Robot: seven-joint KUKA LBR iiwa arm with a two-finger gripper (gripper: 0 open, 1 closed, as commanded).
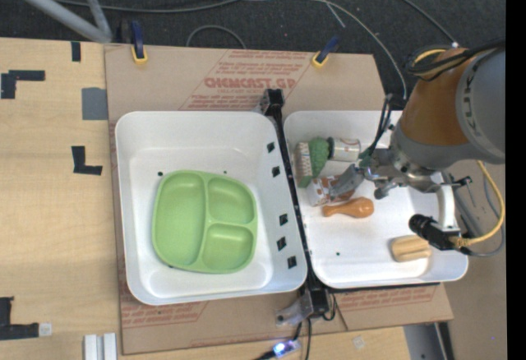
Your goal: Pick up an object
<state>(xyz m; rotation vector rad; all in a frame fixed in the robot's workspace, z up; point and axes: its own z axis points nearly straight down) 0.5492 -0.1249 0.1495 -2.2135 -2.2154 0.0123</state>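
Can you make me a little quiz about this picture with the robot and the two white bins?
1. True or false: the green plate lies in the left bin.
2. What lies nearest the gripper? A) the orange wooden toy B) the tan block C) the green plate
3. Fill in: the tan block sits near the right bin's ____ corner, toward the camera.

Key: 1 true. 2 A. 3 right.

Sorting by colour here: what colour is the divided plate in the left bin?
Light green; the divided plate shows plainly in the camera view.
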